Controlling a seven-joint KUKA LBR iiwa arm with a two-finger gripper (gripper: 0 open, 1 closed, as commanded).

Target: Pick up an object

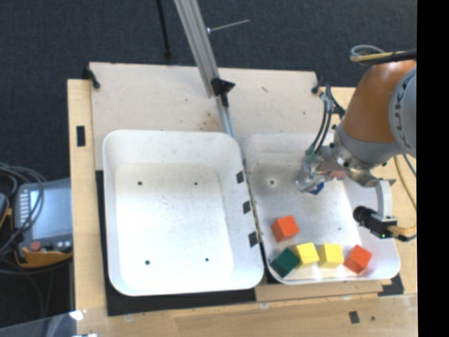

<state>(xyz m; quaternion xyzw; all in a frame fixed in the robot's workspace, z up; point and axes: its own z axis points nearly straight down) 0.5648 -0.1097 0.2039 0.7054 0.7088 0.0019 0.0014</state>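
The right bin [280, 156] holds several small blocks near its front edge: an orange block [285, 227], a green block [285, 262], two yellow blocks [306, 253] [332, 254] and a second orange block [358, 258]. My gripper [311, 181] hangs over the middle right of that bin, behind the blocks and apart from them. A small blue thing [318, 186] shows at its tip; what it is cannot be told.
The left bin [175, 213] lies beside the right one. A slanted metal rail [200, 44] rises from the back between the bins. A grey device [42, 220] with cables sits off the bench's left edge. The arm's orange band [375, 100] fills the right side.
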